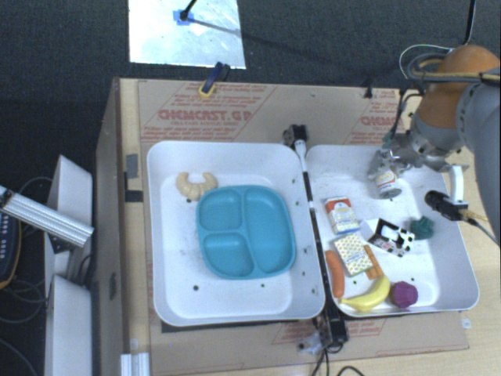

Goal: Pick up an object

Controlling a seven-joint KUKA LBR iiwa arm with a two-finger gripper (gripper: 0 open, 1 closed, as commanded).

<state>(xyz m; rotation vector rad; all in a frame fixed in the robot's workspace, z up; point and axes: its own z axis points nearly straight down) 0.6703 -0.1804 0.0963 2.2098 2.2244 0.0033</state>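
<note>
You have the grey arm with the orange band [458, 92] reaching in over the far right corner of the right-hand white bin [462, 276], its two-finger gripper [387, 169] low above a small whitish cylindrical cup-like object [385, 182] near the bin's back wall. Jaw state — you cannot tell from this slant; nothing shows as pinched between them.

Step in hand, by my reading: approach and descent, grasp not yet made.

Other candidates lie well apart toward the near side: a yellow banana [368, 294], a purple round lump [405, 293], an orange carrot [335, 274], a small red-and-white carton [341, 214].

Next move calls for centring over the cup, then closing — it sits tilted and may roll away
</note>
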